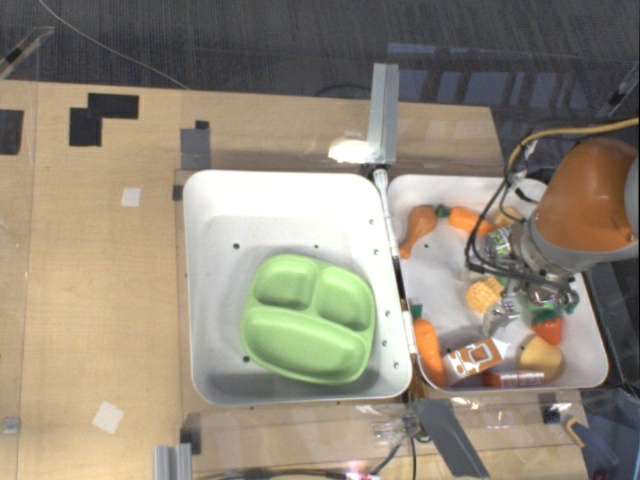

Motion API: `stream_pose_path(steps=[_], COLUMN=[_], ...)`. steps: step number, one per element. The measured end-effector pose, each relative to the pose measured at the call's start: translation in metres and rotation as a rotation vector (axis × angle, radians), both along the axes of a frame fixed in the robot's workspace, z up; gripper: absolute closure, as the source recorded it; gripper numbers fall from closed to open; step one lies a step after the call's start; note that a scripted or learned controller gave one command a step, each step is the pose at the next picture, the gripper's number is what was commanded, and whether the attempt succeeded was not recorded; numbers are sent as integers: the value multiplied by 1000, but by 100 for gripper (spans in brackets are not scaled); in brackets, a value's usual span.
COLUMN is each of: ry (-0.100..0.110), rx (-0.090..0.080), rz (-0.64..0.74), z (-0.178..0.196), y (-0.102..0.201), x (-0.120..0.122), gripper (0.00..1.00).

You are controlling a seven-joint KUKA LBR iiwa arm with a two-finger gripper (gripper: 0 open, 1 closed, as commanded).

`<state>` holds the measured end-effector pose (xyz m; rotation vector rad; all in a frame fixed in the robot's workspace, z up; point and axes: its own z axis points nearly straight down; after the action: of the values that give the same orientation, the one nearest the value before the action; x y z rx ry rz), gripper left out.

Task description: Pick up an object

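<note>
Orange-banded arm [590, 198] reaches down into right bin [600, 353]; hand [515, 303] state unclear.

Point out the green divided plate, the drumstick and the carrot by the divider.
green divided plate [300, 340], camera view, front compartment's floor.
drumstick [421, 224], camera view, thick meaty end.
carrot [428, 345], camera view, middle of its orange body.

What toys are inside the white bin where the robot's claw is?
In the right bin: a chicken drumstick, a carrot, yellow corn, a small box and a yellow-and-red fruit. The claw and arm cover whatever lies beneath them.
</note>
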<state>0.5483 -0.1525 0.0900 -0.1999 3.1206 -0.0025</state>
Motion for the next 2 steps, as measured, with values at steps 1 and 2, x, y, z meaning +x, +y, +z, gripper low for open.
stream_pose_path(steps=[1,2], ry=[-9,-22], rx=[-1,-3], rz=[-71,-63], z=[0,13], y=[-6,-4], x=[-23,-18], gripper=[0,100])
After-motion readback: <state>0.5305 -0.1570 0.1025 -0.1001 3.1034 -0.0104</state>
